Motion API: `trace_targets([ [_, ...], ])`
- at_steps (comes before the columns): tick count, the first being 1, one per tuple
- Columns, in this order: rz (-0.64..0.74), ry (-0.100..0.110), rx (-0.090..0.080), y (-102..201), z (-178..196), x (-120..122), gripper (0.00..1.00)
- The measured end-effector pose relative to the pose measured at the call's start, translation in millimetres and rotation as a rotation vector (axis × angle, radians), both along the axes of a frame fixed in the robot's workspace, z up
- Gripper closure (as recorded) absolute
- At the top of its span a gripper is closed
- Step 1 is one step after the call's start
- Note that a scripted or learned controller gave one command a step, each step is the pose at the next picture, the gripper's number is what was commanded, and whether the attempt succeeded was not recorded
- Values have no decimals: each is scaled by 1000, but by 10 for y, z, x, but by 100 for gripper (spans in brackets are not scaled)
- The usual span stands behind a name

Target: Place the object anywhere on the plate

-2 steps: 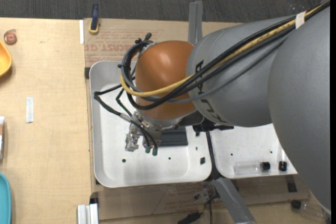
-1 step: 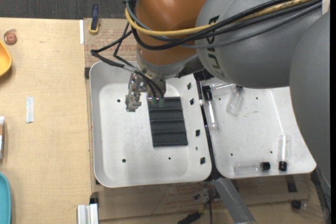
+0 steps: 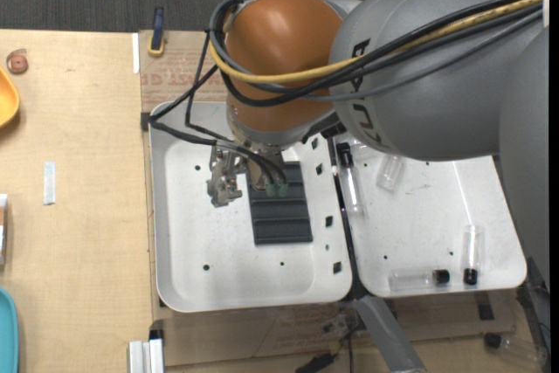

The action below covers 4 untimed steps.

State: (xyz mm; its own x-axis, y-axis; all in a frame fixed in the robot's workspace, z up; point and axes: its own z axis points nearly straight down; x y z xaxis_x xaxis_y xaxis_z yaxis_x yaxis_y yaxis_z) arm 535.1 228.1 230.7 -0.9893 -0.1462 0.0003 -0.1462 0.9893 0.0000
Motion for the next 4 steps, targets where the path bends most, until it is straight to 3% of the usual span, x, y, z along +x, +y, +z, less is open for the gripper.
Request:
trace_targets([
  [1, 0, 0, 0, -2, 0, 1, 0],
  [2, -5, -2, 1, -9, 90, 14, 100],
  [3, -5, -1, 1, -12, 89, 14, 0],
  [4, -8, -3, 2, -18, 177, 26, 100],
])
